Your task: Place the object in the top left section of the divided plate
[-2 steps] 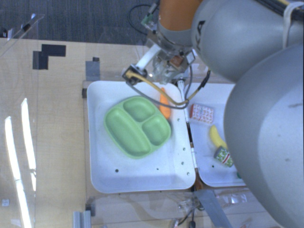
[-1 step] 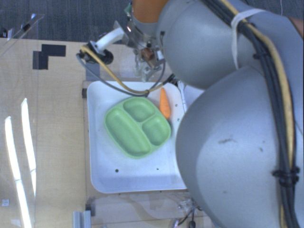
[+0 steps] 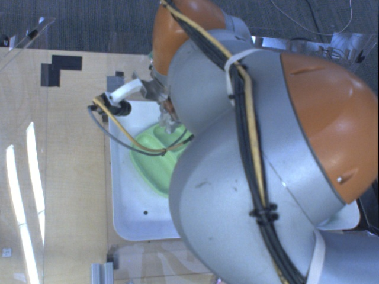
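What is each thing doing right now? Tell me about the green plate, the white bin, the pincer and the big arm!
Plate: lying flat in the bin, mostly hidden under the arm.
Bin: resting on the bench, holding the plate.
Pincer: pointing down over the plate's upper part; grip unclear.
Arm: stretched over the bin, covering most of it.

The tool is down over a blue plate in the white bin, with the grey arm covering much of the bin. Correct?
Not quite: the camera view shows the plate is light green, not blue. The tool is down over it in the white bin, the grey arm covering much of the bin.
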{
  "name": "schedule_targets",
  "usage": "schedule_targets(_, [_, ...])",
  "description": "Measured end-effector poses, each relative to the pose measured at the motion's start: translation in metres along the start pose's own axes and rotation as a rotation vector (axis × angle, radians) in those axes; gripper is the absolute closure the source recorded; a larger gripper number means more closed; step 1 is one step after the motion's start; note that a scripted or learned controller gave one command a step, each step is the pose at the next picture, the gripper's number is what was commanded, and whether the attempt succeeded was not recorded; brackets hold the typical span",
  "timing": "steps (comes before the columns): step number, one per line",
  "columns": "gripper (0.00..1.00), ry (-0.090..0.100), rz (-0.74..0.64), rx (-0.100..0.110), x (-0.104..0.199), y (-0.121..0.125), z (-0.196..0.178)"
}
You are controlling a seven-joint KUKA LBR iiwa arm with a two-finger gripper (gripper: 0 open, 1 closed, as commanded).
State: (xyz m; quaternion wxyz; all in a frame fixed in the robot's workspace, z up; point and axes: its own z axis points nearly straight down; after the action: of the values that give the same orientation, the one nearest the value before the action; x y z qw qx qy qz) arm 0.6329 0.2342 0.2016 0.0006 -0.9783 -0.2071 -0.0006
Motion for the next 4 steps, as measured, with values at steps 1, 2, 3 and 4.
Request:
schedule_targets(1, [1.00, 0.007, 0.216, 0.000, 0.025, 0.011, -0.033])
schedule_targets(2, [1.00, 0.000, 0.166, -0.001, -0.064, -0.030, 0.050])
schedule_targets(3, [1.00, 0.007, 0.061, -0.003, -0.020, -0.010, -0.111])
schedule_targets(4, [1.00, 0.002, 0.066, -0.003, -0.010, 0.032, -0.104])
